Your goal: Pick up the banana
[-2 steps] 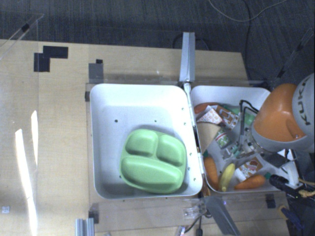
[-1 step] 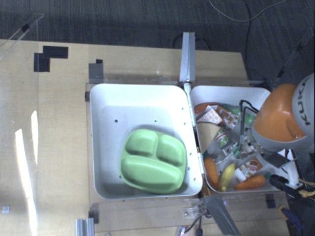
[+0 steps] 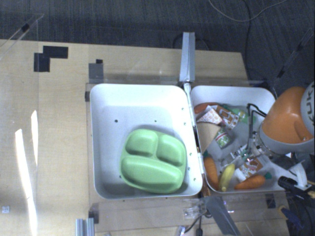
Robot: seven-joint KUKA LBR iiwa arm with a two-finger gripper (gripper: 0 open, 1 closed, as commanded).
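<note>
The banana (image 3: 227, 175) is small and yellow and lies near the front edge of the right bin (image 3: 266, 95), standing roughly lengthwise between two carrots. The arm comes in from the right, its orange band (image 3: 289, 122) over the bin's right side. My gripper (image 3: 244, 155) hangs low in the bin, just above and to the right of the banana's upper end, among the packets. Nothing can be seen held in it.
One carrot (image 3: 210, 170) lies left of the banana, another (image 3: 250, 182) to its right along the front wall. Several snack packets (image 3: 216, 117) crowd the back of the right bin. The left bin (image 3: 103, 132) holds a green divided plate (image 3: 154, 160).
</note>
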